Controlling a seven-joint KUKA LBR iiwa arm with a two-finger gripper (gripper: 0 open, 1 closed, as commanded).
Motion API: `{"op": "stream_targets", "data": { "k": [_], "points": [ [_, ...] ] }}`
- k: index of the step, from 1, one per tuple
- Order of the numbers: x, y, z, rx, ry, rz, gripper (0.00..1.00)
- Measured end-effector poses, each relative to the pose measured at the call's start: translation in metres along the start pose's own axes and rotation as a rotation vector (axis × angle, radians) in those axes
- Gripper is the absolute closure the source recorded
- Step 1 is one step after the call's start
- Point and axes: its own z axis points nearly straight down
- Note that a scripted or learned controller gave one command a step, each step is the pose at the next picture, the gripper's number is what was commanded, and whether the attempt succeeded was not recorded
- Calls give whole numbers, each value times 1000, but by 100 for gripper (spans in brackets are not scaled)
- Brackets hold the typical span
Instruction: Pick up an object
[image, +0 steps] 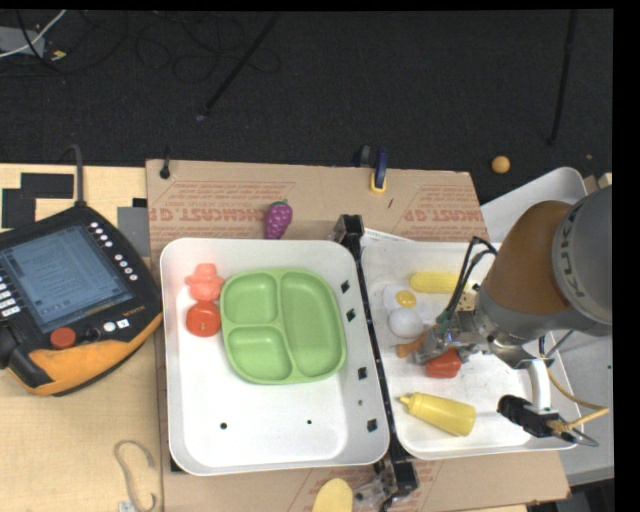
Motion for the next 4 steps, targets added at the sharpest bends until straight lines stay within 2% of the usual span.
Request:
{"op": "stream_targets", "data": {
  "k": [1, 2, 3, 4],
  "points": [
    [-1, -3, -62, -5, -1, -4, 100],
    [2, -7, -107, -4, -1, -6, 100],
    [1, -7, -131, -3, -1, -7, 100],
    [56, 22, -128, -2, 1, -11, 100]
  ]
}}
